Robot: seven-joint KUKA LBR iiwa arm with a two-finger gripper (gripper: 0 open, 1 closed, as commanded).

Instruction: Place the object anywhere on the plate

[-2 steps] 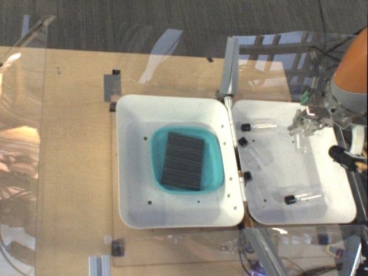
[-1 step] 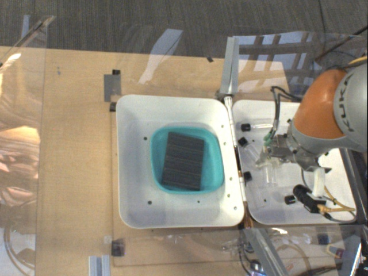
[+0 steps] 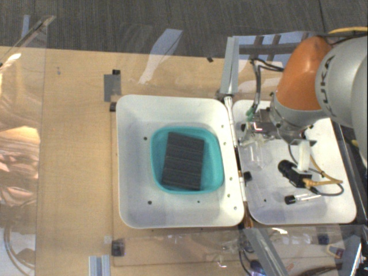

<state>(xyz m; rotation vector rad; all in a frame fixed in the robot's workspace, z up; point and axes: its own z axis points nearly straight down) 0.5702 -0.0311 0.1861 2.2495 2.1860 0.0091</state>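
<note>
**Table** (image 3: 63,154): carrying two shallow white bins side by side, toward its right edge.

**Left bin** (image 3: 129,206): sitting nearer the table's middle, holding a teal plate at its centre.

**Plate** (image 3: 156,154): lying flat, apart from every bin wall.

**Ribbed dark block** (image 3: 184,163): the task's thing. Lying flat on the plate, wholly inside the rim, long side running between the table's far and near edges and leaning slightly off square.

**Right bin** (image 3: 339,209): butting against the left bin, reaching toward the table's right edge.

**Tool** (image 3: 254,149): hanging over the right bin's left side, just beside the shared wall and well apart from the block. Released or clenched, cannot tell.

**Arm** (image 3: 322,91): reaching in over the right bin's far side.

**Handling note**: judging the placement as likely done, with withdrawal as the step in hand. Advising lifting straight up first, keeping clear of the shared wall, and avoiding any pass low over the plate.
</note>
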